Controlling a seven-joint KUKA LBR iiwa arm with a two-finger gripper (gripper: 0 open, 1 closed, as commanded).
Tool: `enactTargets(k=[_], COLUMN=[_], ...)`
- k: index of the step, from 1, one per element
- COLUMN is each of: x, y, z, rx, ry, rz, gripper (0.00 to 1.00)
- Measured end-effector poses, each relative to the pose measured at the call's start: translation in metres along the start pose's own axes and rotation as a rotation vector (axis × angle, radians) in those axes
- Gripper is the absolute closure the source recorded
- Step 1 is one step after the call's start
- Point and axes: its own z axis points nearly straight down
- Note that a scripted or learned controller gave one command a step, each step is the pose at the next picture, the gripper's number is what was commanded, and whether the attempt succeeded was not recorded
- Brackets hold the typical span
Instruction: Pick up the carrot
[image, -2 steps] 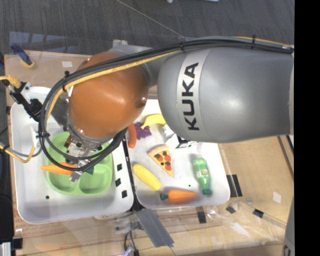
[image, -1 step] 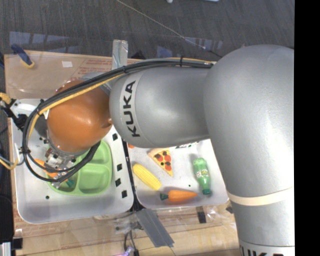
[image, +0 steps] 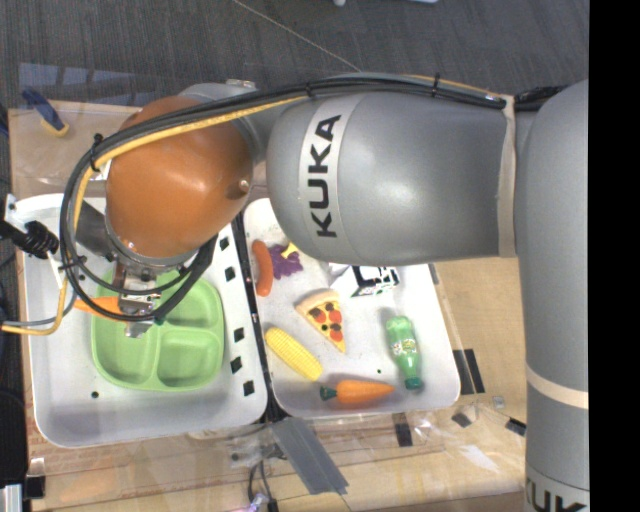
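A large grey KUKA arm reaches in from the right and crosses the upper half of the scene, its orange band hanging over the left bin. Below the band, the gripper points down into that bin, above the upper left part of a green divided tray. Whether the tool is apart or together cannot be told, because the wrist and a bundle of black and yellow cables cover it. A small orange shape shows just beside the gripper at the tray's upper left edge; what it is cannot be told. The carrot, orange with a dark green stem end, lies on its side near the front wall of the right bin, well apart from the gripper. Near it in the same bin are a yellow corn cob to its upper left, a pizza slice above that, a green bottle to the right, a red sausage near the bin's left wall, and a purple item just beside the sausage.
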Motion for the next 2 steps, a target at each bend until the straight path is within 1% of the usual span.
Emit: enactTargets(k=[1,2], x=[0.021,-0.059], y=[-0.005,0.012], z=[-0.097,0.016], rx=[0.001,-0.006], ry=[0.005,-0.009], rz=[-0.002,0.071], gripper=[1.00,1.00])
